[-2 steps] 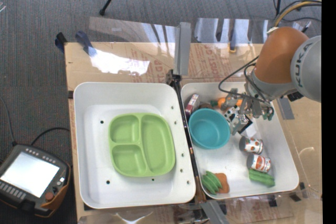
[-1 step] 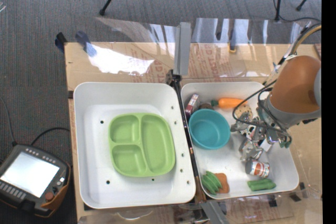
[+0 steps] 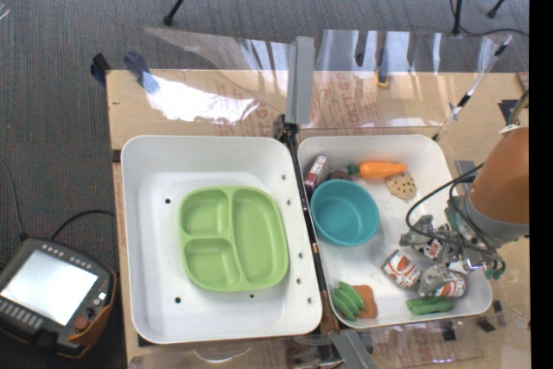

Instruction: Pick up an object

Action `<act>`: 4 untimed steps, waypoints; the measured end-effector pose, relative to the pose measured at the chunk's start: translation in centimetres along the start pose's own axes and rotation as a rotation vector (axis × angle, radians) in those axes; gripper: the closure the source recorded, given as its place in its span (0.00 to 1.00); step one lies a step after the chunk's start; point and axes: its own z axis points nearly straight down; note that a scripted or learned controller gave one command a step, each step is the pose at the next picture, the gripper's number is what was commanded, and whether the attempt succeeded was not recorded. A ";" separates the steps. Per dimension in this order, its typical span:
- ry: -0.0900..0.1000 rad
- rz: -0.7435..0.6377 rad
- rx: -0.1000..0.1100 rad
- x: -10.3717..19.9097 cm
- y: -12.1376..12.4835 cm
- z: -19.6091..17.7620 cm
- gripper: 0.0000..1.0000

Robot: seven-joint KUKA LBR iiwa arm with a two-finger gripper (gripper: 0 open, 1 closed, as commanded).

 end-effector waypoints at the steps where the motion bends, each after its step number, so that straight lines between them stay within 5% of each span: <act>1: -0.005 0.051 0.006 -5.8 5.1 -0.2 0.00; 2: 0.002 0.188 0.003 0.1 10.9 0.0 0.00; 3: 0.001 0.390 0.003 -7.1 11.6 0.0 0.00; 4: 0.001 0.497 0.005 -12.0 9.8 0.0 0.00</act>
